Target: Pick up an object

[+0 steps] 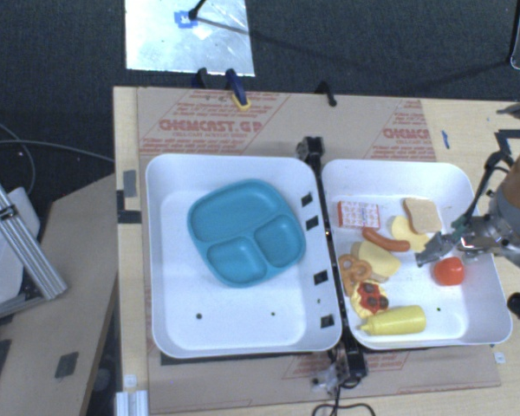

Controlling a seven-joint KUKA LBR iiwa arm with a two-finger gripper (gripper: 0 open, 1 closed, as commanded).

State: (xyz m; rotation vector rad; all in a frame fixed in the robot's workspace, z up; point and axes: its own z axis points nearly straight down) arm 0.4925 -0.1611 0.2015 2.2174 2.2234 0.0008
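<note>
The yellow mustard bottle (397, 321) is lying along the right bin (485, 319) front wall. The tomato (449, 270) is sitting just below the gripper (437, 251), nearly touching it. Jaw state cannot be determined. Behind, the bread slice (422, 215) is resting.
</note>
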